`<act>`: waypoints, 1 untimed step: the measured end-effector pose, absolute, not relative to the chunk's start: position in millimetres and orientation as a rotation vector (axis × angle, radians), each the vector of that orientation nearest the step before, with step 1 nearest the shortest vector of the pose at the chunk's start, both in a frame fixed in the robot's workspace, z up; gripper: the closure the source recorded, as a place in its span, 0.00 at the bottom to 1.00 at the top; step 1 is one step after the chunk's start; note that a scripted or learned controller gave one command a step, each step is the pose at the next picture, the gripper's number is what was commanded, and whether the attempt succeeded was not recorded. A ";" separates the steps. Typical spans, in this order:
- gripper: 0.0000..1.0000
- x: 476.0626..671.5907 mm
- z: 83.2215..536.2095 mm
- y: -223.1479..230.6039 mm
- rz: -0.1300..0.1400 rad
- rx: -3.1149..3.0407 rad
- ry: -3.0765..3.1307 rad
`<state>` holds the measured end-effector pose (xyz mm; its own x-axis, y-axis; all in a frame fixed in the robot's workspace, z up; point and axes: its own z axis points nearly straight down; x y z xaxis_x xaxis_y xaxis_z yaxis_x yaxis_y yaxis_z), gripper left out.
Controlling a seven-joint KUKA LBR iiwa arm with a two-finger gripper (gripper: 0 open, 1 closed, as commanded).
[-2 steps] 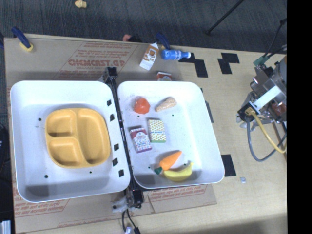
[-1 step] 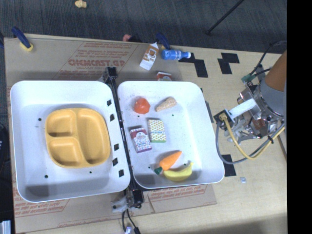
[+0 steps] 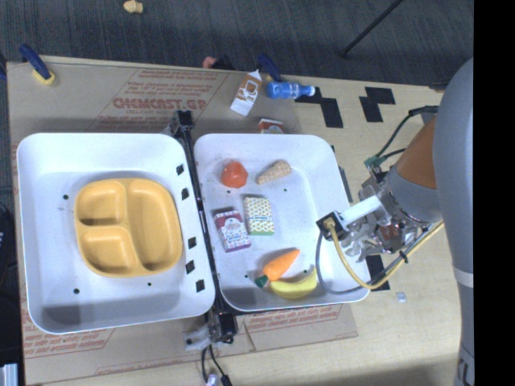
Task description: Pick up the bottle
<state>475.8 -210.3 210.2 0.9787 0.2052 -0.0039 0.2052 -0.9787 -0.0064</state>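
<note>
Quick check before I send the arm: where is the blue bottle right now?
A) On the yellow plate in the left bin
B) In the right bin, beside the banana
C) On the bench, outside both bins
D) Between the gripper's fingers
C: the blue bottle lies on its side on the bench, beyond the upper rim of the right bin in the camera view, next to a small carton.

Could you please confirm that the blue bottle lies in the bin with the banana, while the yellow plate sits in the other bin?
Not quite: the camera view shows the bottle lying on the bench, outside the bin with the banana. The plate does sit in the other bin.
</note>
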 end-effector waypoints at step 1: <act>1.00 475.7 202.4 -210.1 0.009 -3.118 -0.325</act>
